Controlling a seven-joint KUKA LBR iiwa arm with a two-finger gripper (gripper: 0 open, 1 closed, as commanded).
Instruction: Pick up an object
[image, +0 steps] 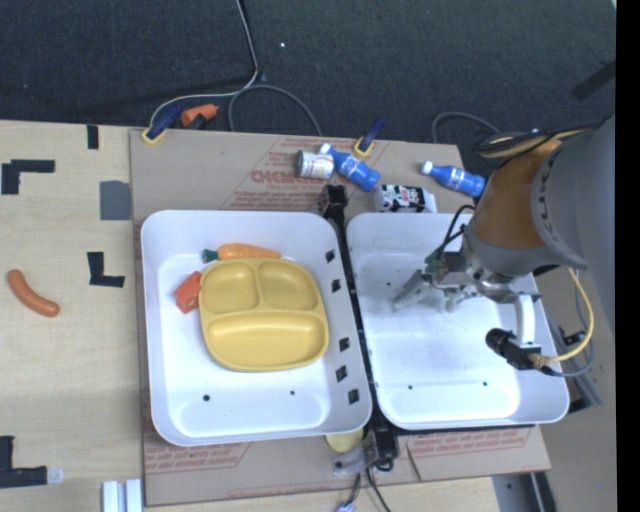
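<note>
Two bins lie before us; our gripper (420, 290) hangs spread and holding nothing over the right bin (450, 400). Next, we judge, it must cross left to the yellow divided plate (265, 315).

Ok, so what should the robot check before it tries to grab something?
1. Something to grab in the left bin: ok, a yellow divided plate, a carrot and a small orange piece lie there.
2. Gripper over a thing: not ok, it hangs over bare floor of the right bin.
3. Fingers ready: ok, they look spread apart with nothing between them.
4. Carrot easy to reach: cannot tell, it lies close against the plate's far rim.
5. Way across to the left bin: ok, only the low wall between bins.
</note>
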